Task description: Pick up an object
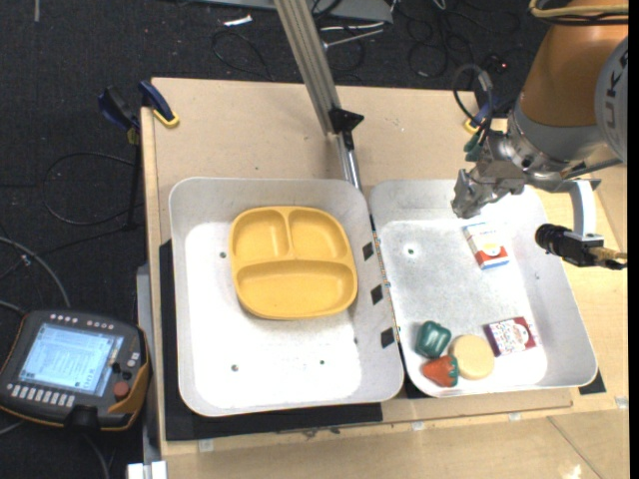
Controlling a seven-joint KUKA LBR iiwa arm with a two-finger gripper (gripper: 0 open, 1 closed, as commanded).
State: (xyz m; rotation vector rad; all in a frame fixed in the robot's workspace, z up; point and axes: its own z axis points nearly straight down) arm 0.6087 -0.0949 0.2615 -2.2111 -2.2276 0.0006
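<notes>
Grey arm with orange band enters from the upper right, wrist angled down and to the left. The gripper point(467, 204) points downward at the arm's lower-left end.

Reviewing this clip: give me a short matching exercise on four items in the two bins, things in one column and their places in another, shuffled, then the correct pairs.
Things:
1. yellow divided plate
2. small orange-and-white box
3. green pepper toy
4. purple-and-white packet

Places:
A. right bin, near its front right corner
B. left bin, upper middle
C. right bin, just below the gripper
D. right bin, front left, beside a round yellow piece

Pairs: 1-B, 2-C, 3-D, 4-A
</notes>
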